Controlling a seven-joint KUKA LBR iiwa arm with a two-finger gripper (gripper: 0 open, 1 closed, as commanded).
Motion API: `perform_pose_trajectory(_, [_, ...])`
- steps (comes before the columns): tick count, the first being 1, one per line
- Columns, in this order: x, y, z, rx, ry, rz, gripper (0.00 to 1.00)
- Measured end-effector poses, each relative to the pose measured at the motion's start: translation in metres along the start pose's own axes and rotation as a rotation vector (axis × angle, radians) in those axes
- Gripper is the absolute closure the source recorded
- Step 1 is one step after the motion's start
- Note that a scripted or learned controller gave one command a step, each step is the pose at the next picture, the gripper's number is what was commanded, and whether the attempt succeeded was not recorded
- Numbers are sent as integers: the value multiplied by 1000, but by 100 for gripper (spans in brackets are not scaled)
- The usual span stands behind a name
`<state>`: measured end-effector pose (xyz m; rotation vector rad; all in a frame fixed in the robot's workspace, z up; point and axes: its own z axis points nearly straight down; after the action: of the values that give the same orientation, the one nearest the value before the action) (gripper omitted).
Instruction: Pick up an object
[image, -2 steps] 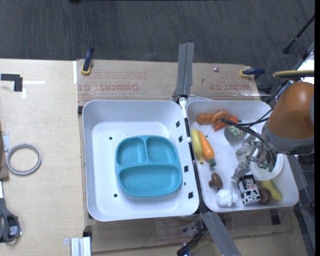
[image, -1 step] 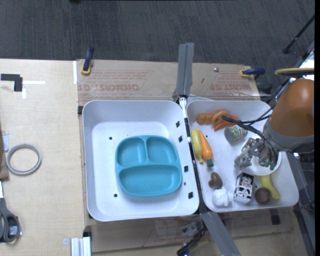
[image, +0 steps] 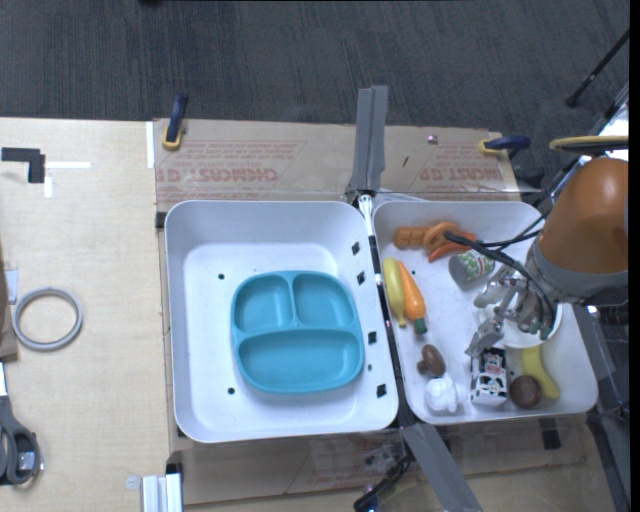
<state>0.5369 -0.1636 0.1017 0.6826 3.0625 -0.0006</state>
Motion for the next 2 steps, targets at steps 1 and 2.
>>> perform_pose_trajectory(1, [53, -12, 9, -2, -4, 155, 0])
perform_pose_trajectory(2, [46, -8, -5, -9, -26, 151, 100])
